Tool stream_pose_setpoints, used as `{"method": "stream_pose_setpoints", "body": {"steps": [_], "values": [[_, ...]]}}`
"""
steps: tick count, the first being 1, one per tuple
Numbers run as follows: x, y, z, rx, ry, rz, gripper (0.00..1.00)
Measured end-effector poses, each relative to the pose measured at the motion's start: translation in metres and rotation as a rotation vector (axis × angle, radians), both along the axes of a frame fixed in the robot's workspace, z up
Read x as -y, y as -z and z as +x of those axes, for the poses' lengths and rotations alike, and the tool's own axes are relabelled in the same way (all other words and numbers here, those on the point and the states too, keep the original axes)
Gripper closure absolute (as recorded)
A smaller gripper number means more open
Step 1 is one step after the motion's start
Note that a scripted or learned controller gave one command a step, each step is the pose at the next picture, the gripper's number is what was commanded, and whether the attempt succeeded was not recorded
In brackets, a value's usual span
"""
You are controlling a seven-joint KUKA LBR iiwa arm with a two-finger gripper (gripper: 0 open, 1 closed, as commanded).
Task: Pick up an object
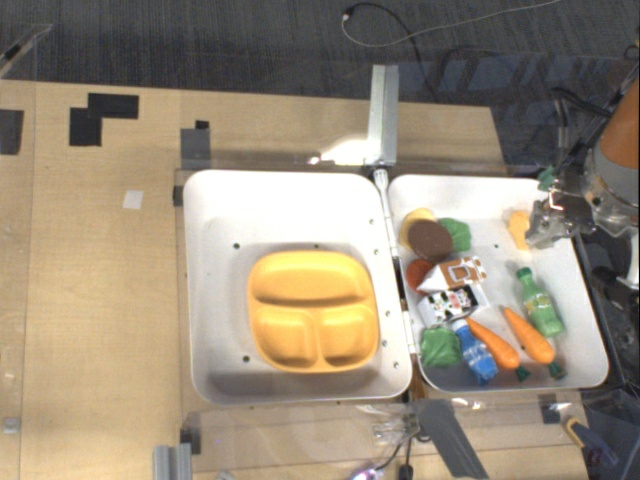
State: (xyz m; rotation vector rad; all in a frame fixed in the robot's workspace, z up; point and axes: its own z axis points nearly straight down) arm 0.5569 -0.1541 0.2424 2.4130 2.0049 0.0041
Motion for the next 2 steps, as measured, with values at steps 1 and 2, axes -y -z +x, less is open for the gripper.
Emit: {"method": "stream_pose_setpoints", "body": {"steps": [1, 2], "values": [[0.008, -0.023, 0.103, -0.001, 0.568, 0.002, 1.0], [0.045, -0.08, 0.106, 0.001, 0.468, 0.002, 1.0]]}}
